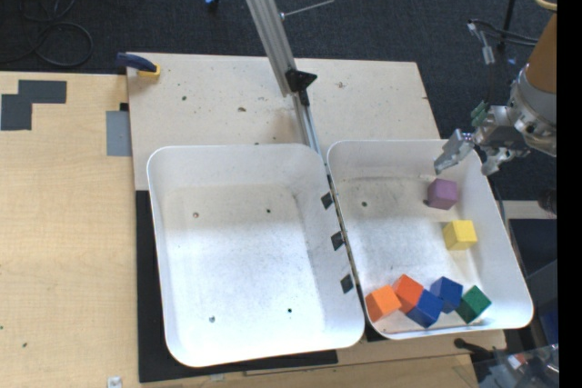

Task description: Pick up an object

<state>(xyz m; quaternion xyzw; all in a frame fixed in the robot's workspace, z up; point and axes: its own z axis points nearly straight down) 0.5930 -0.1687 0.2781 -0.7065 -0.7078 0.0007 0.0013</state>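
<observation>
Gripper [471,152] hangs over the right bin's [364,161] far corner, fingers apart, nothing between them. The purple cube [443,193] lies just below and left of the fingertips, nearest target, unobstructed. The yellow cube [460,233] sits beyond it; the orange, blue and green cluster [427,298] lies well apart, against the near wall.

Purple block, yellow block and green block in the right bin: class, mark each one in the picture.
purple block [442,193], camera view, middle of its top face.
yellow block [460,233], camera view, middle of its top face.
green block [475,302], camera view, centre of the block.
</observation>
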